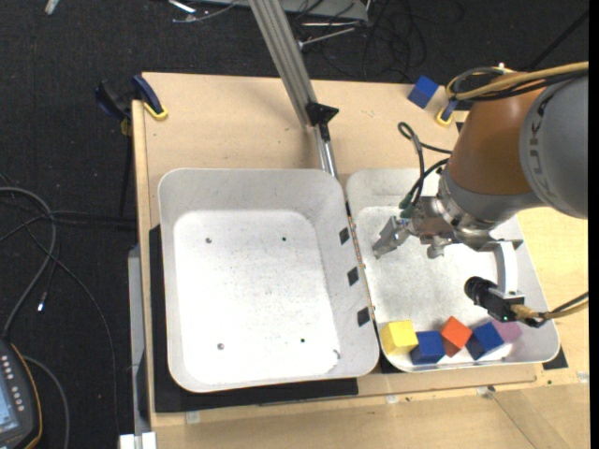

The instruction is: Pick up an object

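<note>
Several small blocks lie along the near edge of the right bin (pixel 374 190): a yellow block (pixel 400 335), a blue block (pixel 429 346), an orange block (pixel 456 333), a second blue block (pixel 486 340) and a pale purple block (pixel 509 331). My gripper (pixel 412 244) hangs over the upper middle of this bin, well behind the blocks. It is open, its two fingers spread apart, with only the bin floor between them. The grey and orange arm covers the bin's far right part.
The left bin (pixel 178 251) stands beside the right one, with black clips along the shared rim. A slanted metal pole (pixel 285 50) rises behind the bins. Another blue block (pixel 424 91) sits on the bench at the back right.
</note>
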Robot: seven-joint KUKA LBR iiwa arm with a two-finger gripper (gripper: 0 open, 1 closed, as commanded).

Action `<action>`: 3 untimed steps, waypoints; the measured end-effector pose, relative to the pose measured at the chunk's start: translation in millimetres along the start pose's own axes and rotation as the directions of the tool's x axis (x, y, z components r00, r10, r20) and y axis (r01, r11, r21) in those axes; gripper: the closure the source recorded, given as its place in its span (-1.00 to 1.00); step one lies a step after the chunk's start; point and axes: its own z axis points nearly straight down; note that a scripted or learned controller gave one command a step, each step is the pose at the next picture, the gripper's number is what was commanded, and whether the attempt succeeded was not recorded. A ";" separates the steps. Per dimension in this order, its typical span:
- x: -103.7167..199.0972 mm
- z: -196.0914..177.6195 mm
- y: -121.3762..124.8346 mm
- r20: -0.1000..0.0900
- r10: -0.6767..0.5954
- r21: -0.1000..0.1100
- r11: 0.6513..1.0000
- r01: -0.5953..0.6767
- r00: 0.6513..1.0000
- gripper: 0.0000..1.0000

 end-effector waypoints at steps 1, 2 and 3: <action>25.5 2.5 -50.6 0.001 0.004 0.004 1.000 -0.004 1.000 -1.00; 64.4 2.6 -59.1 0.000 0.000 0.002 1.000 0.000 1.000 -1.00; 43.3 -9.5 -52.5 0.003 0.010 0.000 1.000 -0.010 1.000 -1.00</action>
